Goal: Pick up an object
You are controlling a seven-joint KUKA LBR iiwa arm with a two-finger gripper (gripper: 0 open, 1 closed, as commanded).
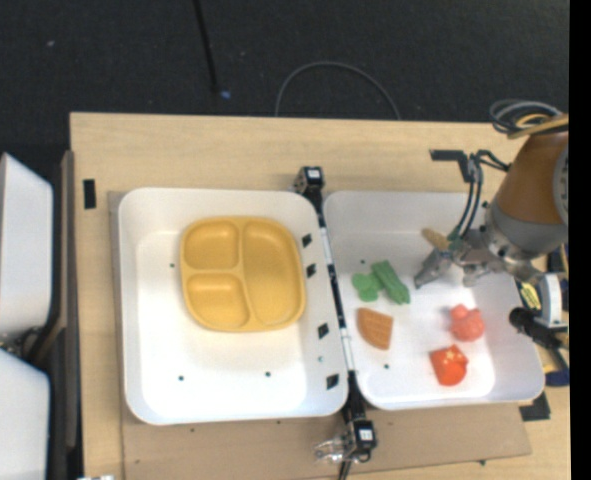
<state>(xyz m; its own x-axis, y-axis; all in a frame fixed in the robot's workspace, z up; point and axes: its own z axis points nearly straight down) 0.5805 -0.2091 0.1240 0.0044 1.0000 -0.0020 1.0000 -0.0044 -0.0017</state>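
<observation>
The left bin (135, 298) holds a yellow divided plate (242, 273). Right of that plate, in the right bin (375, 393), lie a green toy (381, 282) and, just below it, an orange wedge (376, 328). Farther right sit a pink object (466, 322) and a red pepper-like toy (450, 365). The gripper (445, 266) hovers above the pink object, fingers spread, gripping nothing.
</observation>
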